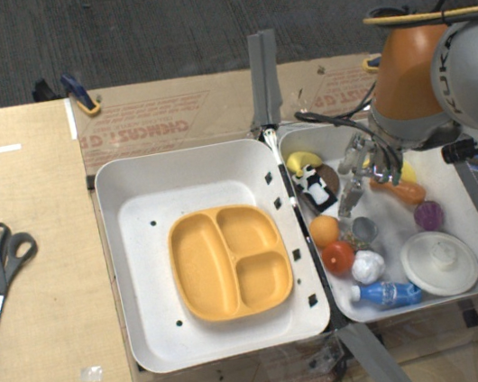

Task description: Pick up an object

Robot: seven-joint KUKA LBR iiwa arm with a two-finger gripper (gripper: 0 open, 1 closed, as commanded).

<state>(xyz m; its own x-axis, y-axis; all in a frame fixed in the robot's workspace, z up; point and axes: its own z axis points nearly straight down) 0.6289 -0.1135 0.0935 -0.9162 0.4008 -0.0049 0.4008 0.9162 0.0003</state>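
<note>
— Right, starting at the gripper (359, 184): where?

— Low over the upper middle of the right bin (477, 217), right of frame centre, hanging from the grey arm (476, 80) with the orange band (409, 64).

— Open or closed?

— Cannot tell; too much tangled metal at that slant. Cannot tell either whether clamped on anything.

— Closest to it?

— Just right, an orange carrot-like piece (401, 192), lying at a slant. Just left, a black-and-white toy (316, 188), and above that a yellow banana-shaped thing (303, 162) near the bin's upper left corner.

— Below the gripper?

— A small grey cup (365, 229), close underneath. Left of the cup, an orange ball (324, 231); beneath that, a red ball (338, 257), touching or nearly so. Next down, a white crumpled lump (368, 265), then a blue bottle (387, 295) on its side along the bin's lower edge.

— Further right?

— A purple piece (428, 216) beside the carrot's lower end, and a round white lid-like dish (439, 262) in the lower right part of the bin.

— Beyond that bin?

— Left bin (130, 250), centre of frame, holding a yellow divided plate (230, 260) with three compartments. Well apart, at the far left on the bench (57, 355), grey-handled scissors (0, 264), blades toward the lower left.
</note>
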